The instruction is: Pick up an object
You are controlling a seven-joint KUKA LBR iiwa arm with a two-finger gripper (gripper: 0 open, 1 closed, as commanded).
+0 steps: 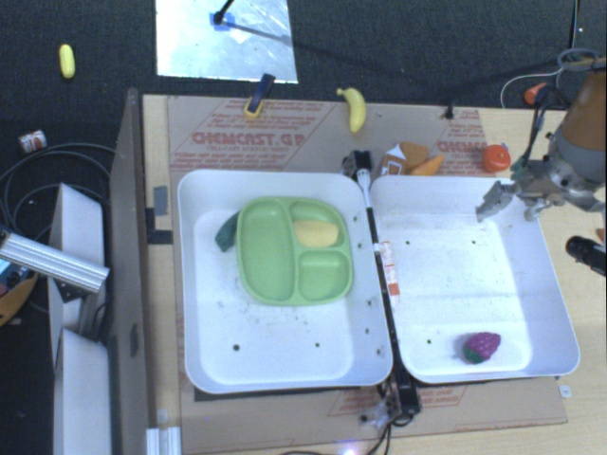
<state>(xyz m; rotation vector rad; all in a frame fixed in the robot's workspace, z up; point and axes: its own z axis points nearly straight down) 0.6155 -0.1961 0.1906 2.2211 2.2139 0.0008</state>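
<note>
Gripper [513,202] seemingly open, over right bin [550,282]

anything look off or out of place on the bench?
Yes. Several items lie outside the bins: a banana, an orange piece and a red-orange ball on the board behind them, plus a small yellow item on the floor, top left. A dark green item sits wedged against the green tray.

Both bins [285,373] are smooth white plastic with a slight sheen. The green tray [285,273] is matt moulded plastic. The board [285,126] beneath looks like printed brown cardboard. The sheet [223,27] behind is shiny, metallic. The grapes [481,347] appear bumpy plastic; the banana [355,108] is smooth and glossy.
</note>
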